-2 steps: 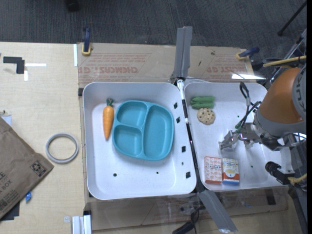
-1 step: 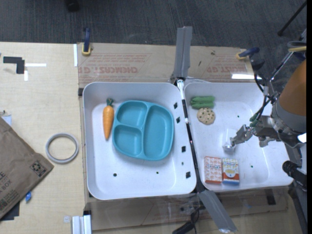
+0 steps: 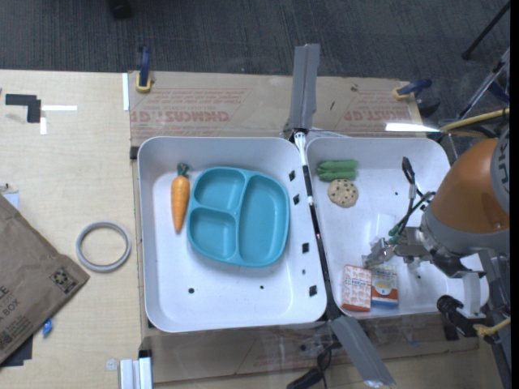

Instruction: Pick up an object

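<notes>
Grey arm with the orange band (image 3: 478, 189) comes in from the right, over the right shallow white bin (image 3: 430, 148). Its metal two-finger gripper (image 3: 379, 254) sits low in the near part of that bin, just above the small cartons. Jaw state: cannot tell, wrist and cabling blur the tip, and nothing is clearly between the fingers.

Right bin contents:
- red-and-white small carton (image 3: 356, 288), near edge, upright-ish, just left of the gripper tip
- second small carton with a blue base (image 3: 384, 288), touching the first on its right, directly under the gripper; contact with the gripper not resolvable
- round chocolate-chip cookie (image 3: 343, 192), far-left area
- green bean pod toy (image 3: 337, 168), just beyond the cookie, near the far wall

Left shallow white bin (image 3: 154, 241):
- teal three-compartment plastic plate (image 3: 240, 215), roughly centred
- orange toy carrot with a green top (image 3: 179, 200), just left of the plate, lying lengthwise, top pointing to the far side

On the bench left of the bins: grey tape ring (image 3: 103, 245), and a brown cardboard box (image 3: 28, 278) at the left edge.
</notes>
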Available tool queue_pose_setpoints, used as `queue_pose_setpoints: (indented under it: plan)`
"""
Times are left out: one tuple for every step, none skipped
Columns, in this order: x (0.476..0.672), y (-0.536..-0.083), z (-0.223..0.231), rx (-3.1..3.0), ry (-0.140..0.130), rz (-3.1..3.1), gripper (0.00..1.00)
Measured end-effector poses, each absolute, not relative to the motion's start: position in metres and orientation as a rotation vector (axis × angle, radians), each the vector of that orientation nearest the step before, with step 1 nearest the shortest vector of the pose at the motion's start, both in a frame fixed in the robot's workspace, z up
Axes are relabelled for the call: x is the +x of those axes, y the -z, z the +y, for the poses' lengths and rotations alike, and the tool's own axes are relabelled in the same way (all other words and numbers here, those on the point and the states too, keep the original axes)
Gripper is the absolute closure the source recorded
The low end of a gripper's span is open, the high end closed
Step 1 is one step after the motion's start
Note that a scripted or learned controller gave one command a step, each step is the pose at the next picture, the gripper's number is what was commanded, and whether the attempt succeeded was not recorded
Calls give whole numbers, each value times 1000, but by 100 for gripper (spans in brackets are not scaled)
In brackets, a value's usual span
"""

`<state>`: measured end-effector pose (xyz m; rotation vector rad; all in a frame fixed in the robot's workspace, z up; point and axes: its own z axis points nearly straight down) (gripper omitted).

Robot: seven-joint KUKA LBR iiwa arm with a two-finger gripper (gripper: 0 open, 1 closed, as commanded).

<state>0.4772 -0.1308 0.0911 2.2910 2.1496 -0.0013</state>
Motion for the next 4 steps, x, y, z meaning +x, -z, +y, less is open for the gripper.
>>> queue_pose_setpoints:
  plan:
    - [477, -99, -131, 2295, 3, 2147, 100]
    - [477, -99, -131, 2296, 4, 2147, 0]
    - [477, -92, -125, 2343, 0, 2093, 0]
    - [477, -92, -166, 2182, 2, 2259, 0]
